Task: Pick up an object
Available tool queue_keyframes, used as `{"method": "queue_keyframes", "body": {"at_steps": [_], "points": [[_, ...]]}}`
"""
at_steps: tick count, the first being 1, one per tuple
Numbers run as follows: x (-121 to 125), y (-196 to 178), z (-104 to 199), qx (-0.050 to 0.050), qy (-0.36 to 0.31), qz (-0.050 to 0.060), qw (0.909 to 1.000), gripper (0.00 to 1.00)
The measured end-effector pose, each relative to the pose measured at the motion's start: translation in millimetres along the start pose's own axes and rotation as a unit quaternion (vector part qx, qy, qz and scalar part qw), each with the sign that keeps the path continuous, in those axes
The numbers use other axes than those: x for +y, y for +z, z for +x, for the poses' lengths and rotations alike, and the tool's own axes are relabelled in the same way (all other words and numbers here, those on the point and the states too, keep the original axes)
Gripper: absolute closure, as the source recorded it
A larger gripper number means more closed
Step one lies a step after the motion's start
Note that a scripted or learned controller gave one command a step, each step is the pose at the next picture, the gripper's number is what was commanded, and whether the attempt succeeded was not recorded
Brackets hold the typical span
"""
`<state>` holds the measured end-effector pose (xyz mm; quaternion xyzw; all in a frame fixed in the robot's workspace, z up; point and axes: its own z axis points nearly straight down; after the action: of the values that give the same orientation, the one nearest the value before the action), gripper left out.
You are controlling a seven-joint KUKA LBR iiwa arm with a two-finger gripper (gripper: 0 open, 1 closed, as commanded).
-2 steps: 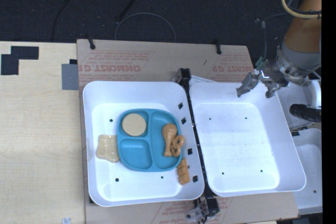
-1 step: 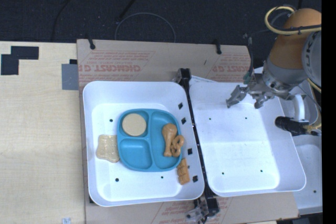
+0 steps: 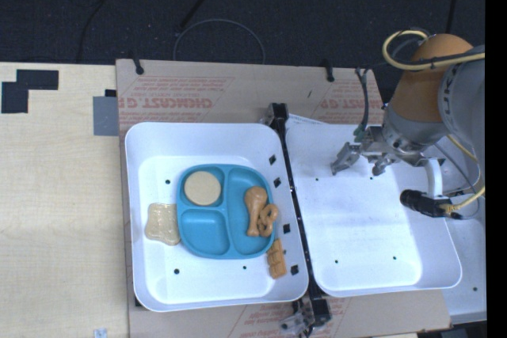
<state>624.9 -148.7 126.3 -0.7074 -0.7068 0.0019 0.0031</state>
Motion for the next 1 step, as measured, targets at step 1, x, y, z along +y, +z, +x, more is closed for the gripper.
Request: {"method": "queue_keyframes", "body": {"at_steps": [1], "points": [[0.9,-12.8,-0.9,0.000,0.001,-0.001,1.0000,1.00]]}}
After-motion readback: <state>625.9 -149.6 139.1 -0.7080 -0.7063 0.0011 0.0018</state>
